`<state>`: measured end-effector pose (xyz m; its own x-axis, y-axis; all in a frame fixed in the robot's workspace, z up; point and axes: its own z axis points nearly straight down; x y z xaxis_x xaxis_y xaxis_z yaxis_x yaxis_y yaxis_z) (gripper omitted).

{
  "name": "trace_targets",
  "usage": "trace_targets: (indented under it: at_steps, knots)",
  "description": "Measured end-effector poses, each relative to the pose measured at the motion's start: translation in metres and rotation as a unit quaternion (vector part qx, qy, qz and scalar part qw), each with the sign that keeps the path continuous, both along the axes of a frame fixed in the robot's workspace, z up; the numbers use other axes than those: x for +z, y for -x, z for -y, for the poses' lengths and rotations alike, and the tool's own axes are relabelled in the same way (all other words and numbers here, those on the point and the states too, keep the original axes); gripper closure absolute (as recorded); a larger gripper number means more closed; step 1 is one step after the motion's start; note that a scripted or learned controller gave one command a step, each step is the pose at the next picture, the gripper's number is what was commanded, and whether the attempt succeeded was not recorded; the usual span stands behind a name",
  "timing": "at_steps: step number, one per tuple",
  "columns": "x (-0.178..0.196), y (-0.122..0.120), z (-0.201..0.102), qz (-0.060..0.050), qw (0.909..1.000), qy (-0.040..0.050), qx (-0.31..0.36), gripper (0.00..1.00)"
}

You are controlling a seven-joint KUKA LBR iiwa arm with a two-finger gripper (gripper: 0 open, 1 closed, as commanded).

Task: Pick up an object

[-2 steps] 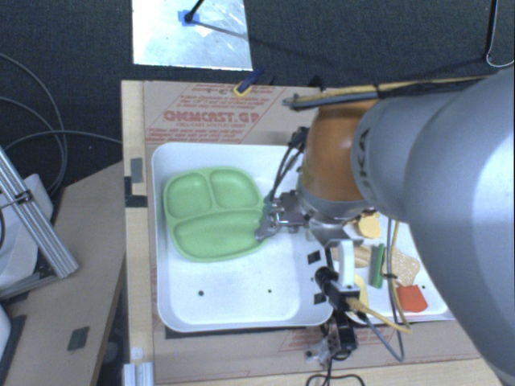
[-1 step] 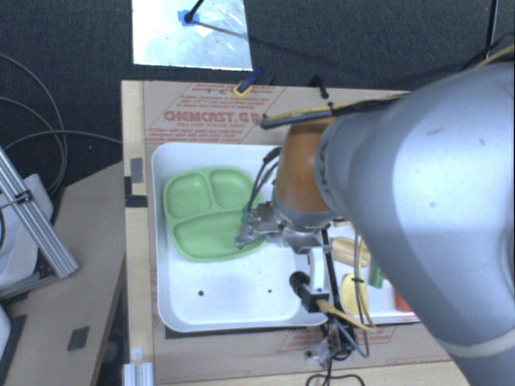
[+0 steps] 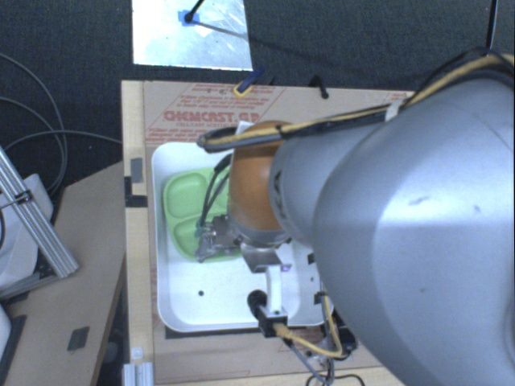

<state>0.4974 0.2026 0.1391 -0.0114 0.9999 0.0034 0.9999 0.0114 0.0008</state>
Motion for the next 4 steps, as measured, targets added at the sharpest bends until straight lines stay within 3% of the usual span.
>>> trace_targets:
  at_steps: [1, 2, 3, 4]
  knots:
    - [0.016, -0.097, 0.051, 0.005, 1.0, 0.0023, -0.007, 0.0]
    - [0.296, -0.029, 0.063, 0.008, 1.0, -0.0017, -0.003, 0.0]
    - [0.387, 0.011, 0.01, 0.005, 1.0, -0.0018, 0.0, 0.0]
    - [0.392, 0.009, 0.013, 0.003, 1.0, 0.0002, -0.001, 1.0]
